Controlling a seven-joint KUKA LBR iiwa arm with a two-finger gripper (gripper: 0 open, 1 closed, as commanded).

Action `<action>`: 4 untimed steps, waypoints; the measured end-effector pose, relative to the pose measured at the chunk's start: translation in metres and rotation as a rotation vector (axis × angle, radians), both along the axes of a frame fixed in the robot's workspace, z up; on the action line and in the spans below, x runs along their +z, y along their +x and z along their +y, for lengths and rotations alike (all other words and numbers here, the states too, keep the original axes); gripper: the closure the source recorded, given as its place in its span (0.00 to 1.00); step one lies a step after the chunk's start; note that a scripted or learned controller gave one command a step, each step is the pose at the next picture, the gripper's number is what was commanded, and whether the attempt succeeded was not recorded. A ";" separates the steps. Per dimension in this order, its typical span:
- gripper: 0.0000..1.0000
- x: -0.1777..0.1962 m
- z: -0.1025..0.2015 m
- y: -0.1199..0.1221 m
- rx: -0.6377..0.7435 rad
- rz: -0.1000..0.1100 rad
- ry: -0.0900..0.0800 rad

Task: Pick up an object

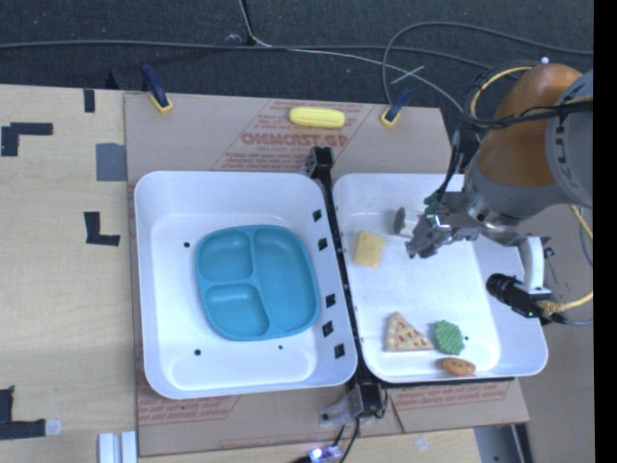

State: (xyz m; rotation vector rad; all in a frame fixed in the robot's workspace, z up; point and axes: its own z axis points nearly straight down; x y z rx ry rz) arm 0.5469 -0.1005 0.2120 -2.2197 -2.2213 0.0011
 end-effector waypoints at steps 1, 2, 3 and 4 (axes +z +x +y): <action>1.00 -0.004 0.056 0.027 0.006 0.000 0.001; 1.00 -0.001 0.113 0.056 0.006 -0.002 0.001; 1.00 -0.004 0.156 0.076 0.005 -0.001 0.000; 1.00 0.008 0.196 0.088 0.004 -0.002 0.000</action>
